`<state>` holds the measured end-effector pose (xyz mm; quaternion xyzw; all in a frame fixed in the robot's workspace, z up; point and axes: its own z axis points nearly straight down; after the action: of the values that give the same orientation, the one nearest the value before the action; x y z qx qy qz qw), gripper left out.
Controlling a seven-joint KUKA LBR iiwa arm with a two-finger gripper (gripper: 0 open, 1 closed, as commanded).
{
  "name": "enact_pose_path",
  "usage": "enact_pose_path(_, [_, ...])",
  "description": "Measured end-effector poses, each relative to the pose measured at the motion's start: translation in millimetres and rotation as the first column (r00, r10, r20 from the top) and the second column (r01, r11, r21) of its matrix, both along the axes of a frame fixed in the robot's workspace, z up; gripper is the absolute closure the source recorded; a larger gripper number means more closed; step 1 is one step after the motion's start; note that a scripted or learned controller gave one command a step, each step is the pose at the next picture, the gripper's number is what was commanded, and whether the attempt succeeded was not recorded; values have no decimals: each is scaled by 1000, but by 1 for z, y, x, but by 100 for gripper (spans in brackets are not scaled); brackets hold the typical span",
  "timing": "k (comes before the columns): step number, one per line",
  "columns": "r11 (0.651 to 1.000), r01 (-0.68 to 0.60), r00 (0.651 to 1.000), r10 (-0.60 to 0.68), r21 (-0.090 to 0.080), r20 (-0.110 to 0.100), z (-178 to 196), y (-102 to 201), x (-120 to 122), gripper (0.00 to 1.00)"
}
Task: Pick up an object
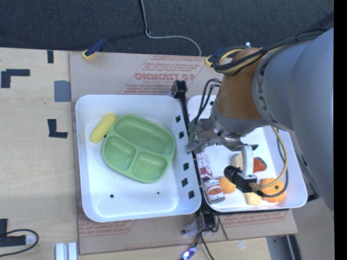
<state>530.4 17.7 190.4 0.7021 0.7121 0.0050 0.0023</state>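
- I see the arm (282, 85) reach in from the right; it hangs over the right bin (269, 141)
- the gripper (196, 143) is low at the left side of that bin, close to the wall between the two bins; I cannot tell if it is gripping or let go, because the wrist hides it; I see nothing held in it
- just below the gripper lies a flat strip packet (204, 166) with red marks; it lies along the bin's left wall
- below the packet stands a small can (213, 189) with a red label, in the near left corner of the right bin
- an orange ball (227, 187) sits just beside the can, on its right
- a red toy fruit (260, 164) lies more to the right; a pale lump (237, 159) lies to its left
- a yellow piece (253, 199) lies near the front rim
- in the left bin (130, 202) there is a green plate (138, 148) with three parts; a yellow corn toy (102, 127) touches its top left edge
- both bins sit on a brown cardboard sheet (157, 75)
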Motion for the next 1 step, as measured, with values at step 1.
enact_pose_path(1, [1000,18,1000,-18,-6,2,132,-65,-20,100])
